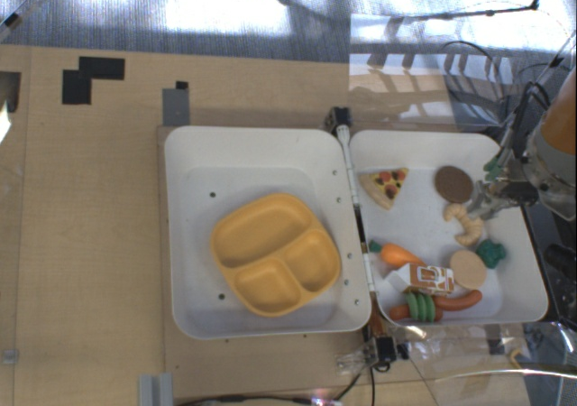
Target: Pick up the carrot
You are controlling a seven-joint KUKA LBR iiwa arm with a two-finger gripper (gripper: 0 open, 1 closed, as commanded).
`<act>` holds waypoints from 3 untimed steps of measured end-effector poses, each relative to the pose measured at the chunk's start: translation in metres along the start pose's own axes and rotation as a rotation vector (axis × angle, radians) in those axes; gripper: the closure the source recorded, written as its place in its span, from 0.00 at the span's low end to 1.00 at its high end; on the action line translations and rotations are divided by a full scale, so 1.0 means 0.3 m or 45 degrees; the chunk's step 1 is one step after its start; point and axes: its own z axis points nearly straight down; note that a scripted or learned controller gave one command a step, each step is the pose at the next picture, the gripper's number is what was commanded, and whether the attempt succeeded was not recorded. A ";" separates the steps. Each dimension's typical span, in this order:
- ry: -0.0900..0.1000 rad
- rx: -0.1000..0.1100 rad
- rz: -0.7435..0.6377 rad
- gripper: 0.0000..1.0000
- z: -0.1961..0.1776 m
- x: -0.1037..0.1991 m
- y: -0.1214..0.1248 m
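One yellow plastic three-compartment plate (275,253) lies in the left white bin (185,215). The right white bin (532,296) holds one orange carrot with a green top (395,255) at its 8 o'clock edge, free of the gripper. One pizza slice (386,186) lies at 10 o'clock, one small milk carton (431,279) and one red sausage (449,302) at 6, one brown disc (453,184) at 12, one tan croissant (467,226) near centre. The metal gripper (494,199) hangs at 2 o'clock beside the croissant; whether it stands apart or together, I cannot tell.
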 end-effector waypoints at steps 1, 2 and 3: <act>0.001 0.009 -0.123 0.00 0.351 -0.086 -0.074; -0.003 0.001 0.429 0.00 0.412 -0.246 -0.069; 0.003 -0.004 0.864 0.00 0.576 -0.235 -0.062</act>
